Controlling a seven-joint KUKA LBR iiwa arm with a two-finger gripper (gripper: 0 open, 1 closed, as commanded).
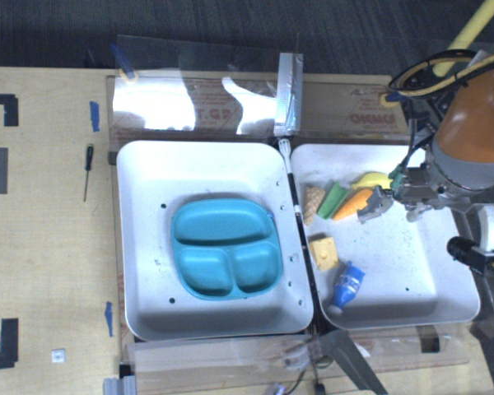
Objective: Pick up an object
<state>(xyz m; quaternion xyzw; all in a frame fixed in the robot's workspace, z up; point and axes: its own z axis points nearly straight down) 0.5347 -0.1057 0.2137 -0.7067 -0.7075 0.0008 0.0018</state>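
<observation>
Nearest me in the right bin (445,299) lies a blue object (347,285), then a yellow block (323,252). Farther back, the gripper (377,205) hangs just beside the orange carrot (351,203), green piece (333,198) and banana (374,179); its grip I cannot tell.

A blue plastic tray with three compartments (225,246) lies in the left shallow white bin (140,171), while a black-handled screwdriver (87,169) rests well apart on the pale wooden bench (41,245) beside blue tape strips (94,115).
</observation>
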